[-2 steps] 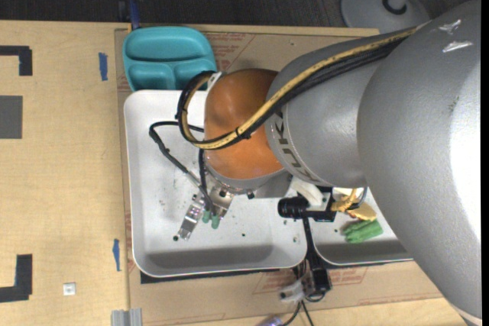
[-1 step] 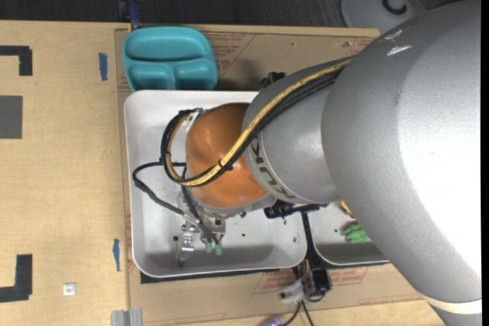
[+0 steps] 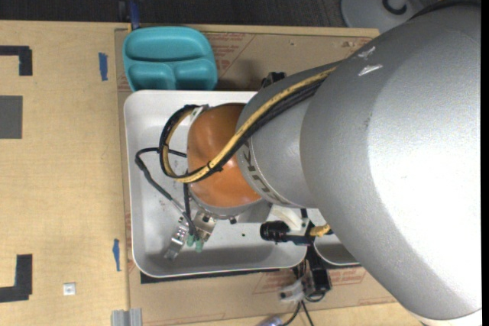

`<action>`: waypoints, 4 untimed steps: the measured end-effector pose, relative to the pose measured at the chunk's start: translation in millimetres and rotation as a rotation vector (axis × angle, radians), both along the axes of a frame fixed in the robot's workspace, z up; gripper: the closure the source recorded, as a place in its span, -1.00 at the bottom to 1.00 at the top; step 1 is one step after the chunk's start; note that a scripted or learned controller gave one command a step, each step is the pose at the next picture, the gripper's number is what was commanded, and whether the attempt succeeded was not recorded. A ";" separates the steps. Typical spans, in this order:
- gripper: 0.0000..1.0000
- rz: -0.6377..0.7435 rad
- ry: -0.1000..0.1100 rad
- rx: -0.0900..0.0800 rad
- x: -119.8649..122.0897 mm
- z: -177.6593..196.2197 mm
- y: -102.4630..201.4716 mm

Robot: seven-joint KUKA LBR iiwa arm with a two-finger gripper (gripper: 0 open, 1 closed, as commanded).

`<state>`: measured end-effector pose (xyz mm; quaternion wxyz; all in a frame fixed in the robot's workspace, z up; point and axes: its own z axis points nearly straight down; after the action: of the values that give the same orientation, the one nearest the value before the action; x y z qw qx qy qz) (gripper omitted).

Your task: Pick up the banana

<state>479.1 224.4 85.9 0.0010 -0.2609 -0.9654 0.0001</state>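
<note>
The grey arm (image 3: 367,164) reaches in from the right and covers most of the left white bin (image 3: 134,179). Its orange band (image 3: 218,160) sits over the bin's middle. Below the band, the gripper (image 3: 185,237) hangs low over the bin's front left part, close to the floor. A small green piece (image 3: 197,243) shows at the gripper's tip. Black cables (image 3: 157,164) loop along the wrist's left side.
A teal plastic tray (image 3: 170,59) stands just behind the left bin. A sliver of the right bin (image 3: 344,256) peeks out under the arm. Brown cardboard (image 3: 61,164) covers the bench to the left, marked with black and blue tape.
</note>
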 end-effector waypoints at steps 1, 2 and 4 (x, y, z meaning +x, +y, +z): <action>1.00 0.001 0.008 0.004 -1.6 10.5 3.1; 1.00 0.000 0.006 0.005 -1.0 20.3 3.4; 1.00 -0.001 0.000 0.009 0.4 40.3 4.5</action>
<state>479.5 228.8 126.2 0.0022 -0.2613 -0.9652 -0.0039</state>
